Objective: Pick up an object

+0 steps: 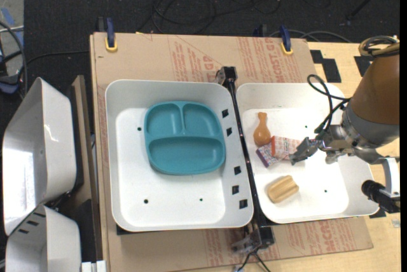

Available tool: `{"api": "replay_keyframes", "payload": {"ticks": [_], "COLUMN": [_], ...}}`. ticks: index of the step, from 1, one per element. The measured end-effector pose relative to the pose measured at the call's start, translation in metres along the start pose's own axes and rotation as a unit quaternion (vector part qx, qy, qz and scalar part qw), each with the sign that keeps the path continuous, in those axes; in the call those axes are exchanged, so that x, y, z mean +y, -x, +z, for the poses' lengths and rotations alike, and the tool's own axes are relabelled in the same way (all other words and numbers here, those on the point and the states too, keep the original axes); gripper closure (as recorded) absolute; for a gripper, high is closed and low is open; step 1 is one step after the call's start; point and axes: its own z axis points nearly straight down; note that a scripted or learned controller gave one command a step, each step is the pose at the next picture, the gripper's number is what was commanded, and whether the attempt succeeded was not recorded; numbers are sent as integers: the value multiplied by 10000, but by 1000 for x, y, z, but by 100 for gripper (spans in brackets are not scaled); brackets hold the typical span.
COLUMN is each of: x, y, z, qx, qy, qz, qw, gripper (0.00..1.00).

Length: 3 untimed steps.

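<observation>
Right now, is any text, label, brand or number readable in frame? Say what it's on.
No text can be quoted with confidence.
Cardboard sheet, above the bins: red printed lettering running at angles, too blurred to read.
Same sheet, strip below the bins: more red lettering, too blurred to read.
Packet in the right bin: red and white print, too small to read.
Teal tray: no markings.
</observation>
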Motion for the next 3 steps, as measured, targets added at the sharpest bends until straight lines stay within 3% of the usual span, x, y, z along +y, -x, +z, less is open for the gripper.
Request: {"api": "replay_keyframes", "payload": {"ticks": [1, 3], "x": [3, -2], "y": [0, -10], "z": [-6, 107], "qx": [-10, -1], "qy": [60, 36], "qz": [-17, -5], "qw": [10000, 10000], "gripper": [0, 0]}}
